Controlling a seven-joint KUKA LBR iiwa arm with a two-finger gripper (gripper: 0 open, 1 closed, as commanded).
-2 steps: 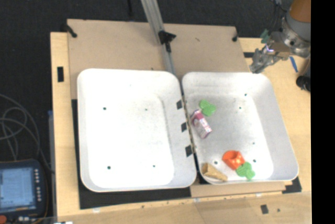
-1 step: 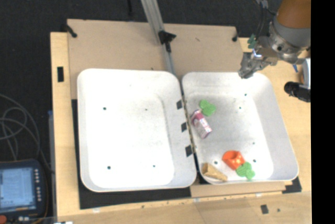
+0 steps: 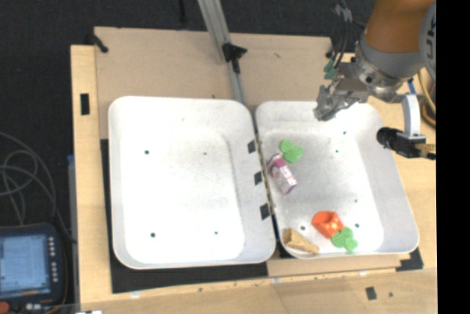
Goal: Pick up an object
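The right bin (image 3: 367, 158) holds several small things: a green piece (image 3: 291, 152) and a pink-and-white wrapped item (image 3: 282, 173) near its left wall, a red-orange object (image 3: 327, 222) with a green piece (image 3: 344, 239) beside it near the front, and a tan wedge (image 3: 299, 240) at the front rim. My gripper (image 3: 325, 110) hangs over the back of the right bin, well apart from all of these, with nothing seen between its fingers.
The left bin (image 3: 183, 180) lies beside the right one. A slanted metal post (image 3: 213, 12) rises behind the bins. A tablet (image 3: 26, 261) and cables lie off the bench at the left.
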